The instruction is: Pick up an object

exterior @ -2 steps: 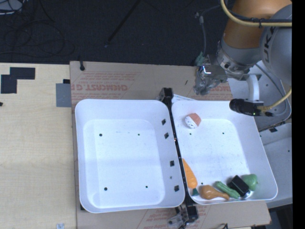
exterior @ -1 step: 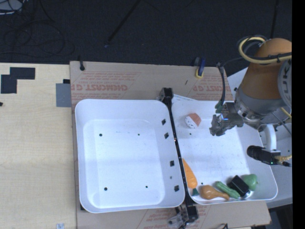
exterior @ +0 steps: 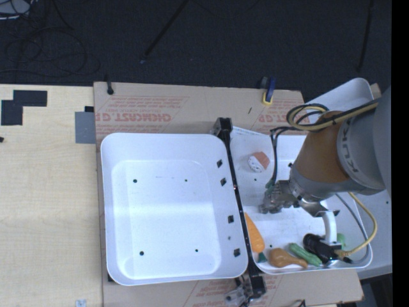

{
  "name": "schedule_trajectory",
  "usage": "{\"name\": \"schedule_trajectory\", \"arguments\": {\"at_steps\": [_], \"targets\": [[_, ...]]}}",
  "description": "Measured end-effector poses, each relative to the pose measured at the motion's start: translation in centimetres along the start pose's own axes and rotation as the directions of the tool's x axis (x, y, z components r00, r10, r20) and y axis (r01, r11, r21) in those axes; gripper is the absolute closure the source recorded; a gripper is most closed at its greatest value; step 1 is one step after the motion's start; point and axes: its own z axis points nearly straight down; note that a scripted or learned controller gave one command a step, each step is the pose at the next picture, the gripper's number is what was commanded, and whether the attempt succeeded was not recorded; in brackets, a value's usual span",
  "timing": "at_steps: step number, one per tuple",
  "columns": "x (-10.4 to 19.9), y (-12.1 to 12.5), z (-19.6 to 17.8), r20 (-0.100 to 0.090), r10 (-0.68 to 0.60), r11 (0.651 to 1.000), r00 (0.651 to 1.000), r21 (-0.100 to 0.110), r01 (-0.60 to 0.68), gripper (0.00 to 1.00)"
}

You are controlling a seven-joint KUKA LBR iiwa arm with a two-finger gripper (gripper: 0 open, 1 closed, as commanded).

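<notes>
Setting: a pale, wood-grained desk (exterior: 45,203) seen from above at a slant, with a flat sheet of brown cardboard (exterior: 160,110) printed in red lying on it.
Left bin (exterior: 166,210): shallow, smooth white plastic, with rounded corners and a few small dark dots on its floor.
Right bin (exterior: 284,149): the same white plastic, just beside the left bin, partly covered by the arm.
Divider (exterior: 231,187): a thin black strip running between the two bins, where their rims meet.
Arm (exterior: 367,146): thick and grey with a glossy orange band (exterior: 323,158), reaching in from the right over the right bin.
Claw (exterior: 271,200): dark metal, low over the middle of the right bin's floor; I cannot tell whether it is wide or narrow, and nothing shows in its grip.
Small block (exterior: 258,161): pinkish-brown with a white face, on the floor of the right bin, near the claw on the far side but apart from it.
Carrot-shaped piece (exterior: 255,234): smooth, orange and tapered, lying along the right bin's wall beside the divider.
Tan piece (exterior: 280,256): lumpy and rounded, at the near edge of the right bin.
Green piece (exterior: 305,253): long and glossy, just beside the tan piece.
Clip (exterior: 267,89): small, blue and yellow, on the far edge of the cardboard.
</notes>
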Motion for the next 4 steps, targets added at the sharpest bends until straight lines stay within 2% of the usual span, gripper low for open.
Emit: {"name": "schedule_trajectory", "arguments": {"at_steps": [1, 2, 4], "targets": [[-1.6, 6.6, -0.5, 0.002, -0.003, 1.000, 1.000, -0.004, 0.003, 1.00], [1.9, 9.6, -0.2, -0.003, -0.004, 1.000, 1.000, 0.021, 0.004, 1.00], [1.8, 9.5, -2.1, -0.003, -0.006, 1.000, 1.000, 0.024, 0.006, 1.00]]}}
